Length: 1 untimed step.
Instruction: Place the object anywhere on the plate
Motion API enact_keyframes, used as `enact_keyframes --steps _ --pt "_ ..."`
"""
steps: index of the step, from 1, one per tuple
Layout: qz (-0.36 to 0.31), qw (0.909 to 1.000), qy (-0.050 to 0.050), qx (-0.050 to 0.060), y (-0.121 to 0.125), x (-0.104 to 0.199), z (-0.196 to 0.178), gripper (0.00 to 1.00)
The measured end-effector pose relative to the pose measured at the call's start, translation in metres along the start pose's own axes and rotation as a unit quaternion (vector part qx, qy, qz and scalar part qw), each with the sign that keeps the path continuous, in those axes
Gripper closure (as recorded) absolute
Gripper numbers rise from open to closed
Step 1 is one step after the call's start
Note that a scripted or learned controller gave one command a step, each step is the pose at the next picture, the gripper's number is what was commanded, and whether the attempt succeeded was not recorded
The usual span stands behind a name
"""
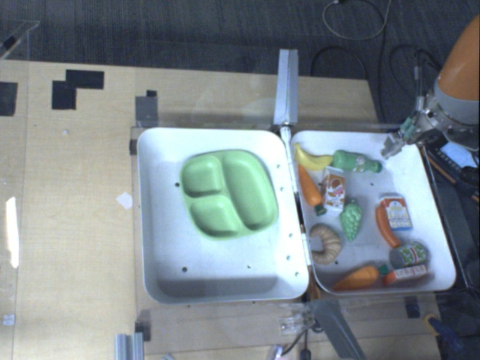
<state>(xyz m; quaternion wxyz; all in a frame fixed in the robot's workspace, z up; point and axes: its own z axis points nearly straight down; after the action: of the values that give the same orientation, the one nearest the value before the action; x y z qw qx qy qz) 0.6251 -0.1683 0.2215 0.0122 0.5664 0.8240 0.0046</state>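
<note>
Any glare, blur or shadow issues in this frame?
Camera view: a bright glare streak sits on the bench at the left edge; the whole image is soft, so labels on the small packets are unreadable; the green plate is evenly lit with only faint shadow in its compartments; the gripper at the right bin is blurred.

Arm [457,88] at upper right of frame — orange band over a grey wrist section, thin cables alongside, small teal-tinted gripper [396,142] tip; finer details too blurred.
</note>
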Motion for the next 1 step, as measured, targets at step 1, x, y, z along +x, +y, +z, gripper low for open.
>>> enact_keyframes --steps 1 --pt "0.013 0.9999 0.006 0.007 0.0805 0.0843 0.0104 1.0"
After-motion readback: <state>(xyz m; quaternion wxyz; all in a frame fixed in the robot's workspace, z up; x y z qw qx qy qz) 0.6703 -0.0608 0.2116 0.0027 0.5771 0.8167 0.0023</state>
